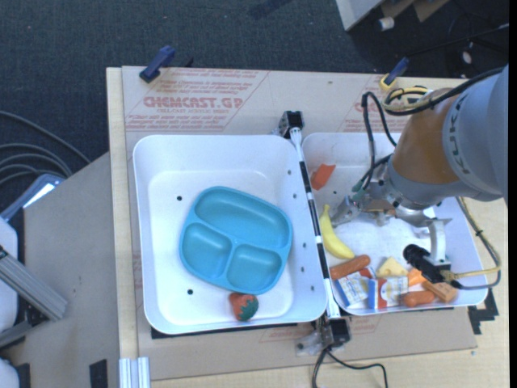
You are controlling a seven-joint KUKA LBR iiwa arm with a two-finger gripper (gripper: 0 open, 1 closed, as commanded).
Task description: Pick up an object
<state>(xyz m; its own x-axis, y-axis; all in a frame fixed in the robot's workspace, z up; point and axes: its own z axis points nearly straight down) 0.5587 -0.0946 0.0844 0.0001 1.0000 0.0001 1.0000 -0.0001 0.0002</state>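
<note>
The right bin [343, 148] holds several toy foods. A yellow banana [333, 238] lies by its left wall, and an orange-red piece [323, 175] sits farther back. Along the front are a sausage [350, 267], a yellow cheese wedge [393, 267], a red and white packet [360, 291] and orange pieces [418, 297]. My gripper [354, 207] hangs low over the middle of this bin, just right of the banana and behind the sausage. It is seen from above and partly hidden by the wrist [404, 192]. Nothing shows between its tips.
The left bin [153, 217] carries a blue divided plate [234, 239] and a strawberry [243, 305] near its front wall. A black divider rail [305, 192] runs between the bins. Cables [380, 115] loop off the arm over the right bin's back.
</note>
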